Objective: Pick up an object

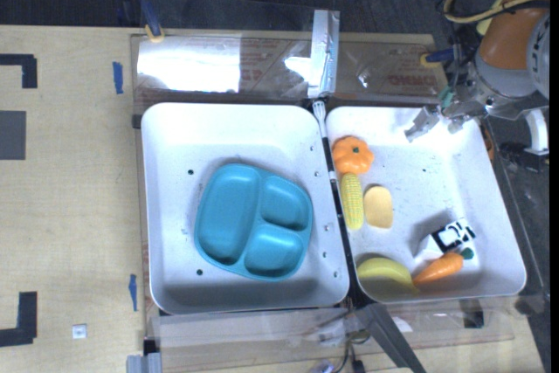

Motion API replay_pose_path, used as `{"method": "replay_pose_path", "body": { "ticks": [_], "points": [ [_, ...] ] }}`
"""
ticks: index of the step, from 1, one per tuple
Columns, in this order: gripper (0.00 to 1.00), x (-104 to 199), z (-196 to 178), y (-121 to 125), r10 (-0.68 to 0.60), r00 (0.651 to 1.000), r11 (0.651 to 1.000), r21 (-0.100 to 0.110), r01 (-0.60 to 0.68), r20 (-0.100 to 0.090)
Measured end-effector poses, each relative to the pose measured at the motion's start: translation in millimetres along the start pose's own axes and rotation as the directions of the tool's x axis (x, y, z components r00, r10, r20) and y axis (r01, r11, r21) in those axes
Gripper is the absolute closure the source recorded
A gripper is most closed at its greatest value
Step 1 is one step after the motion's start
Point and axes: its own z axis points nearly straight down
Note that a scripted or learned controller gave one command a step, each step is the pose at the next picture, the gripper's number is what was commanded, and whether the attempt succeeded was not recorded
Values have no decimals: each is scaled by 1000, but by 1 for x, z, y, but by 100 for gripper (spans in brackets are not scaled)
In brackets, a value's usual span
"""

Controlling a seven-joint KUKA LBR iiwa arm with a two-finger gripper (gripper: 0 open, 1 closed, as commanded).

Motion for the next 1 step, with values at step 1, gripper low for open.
{"method": "replay_pose_path", "body": {
  "ticks": [1],
  "points": [
    [0, 56, -50, 12, -87, 996, 996, -3, 87, -1]
  ]
}}
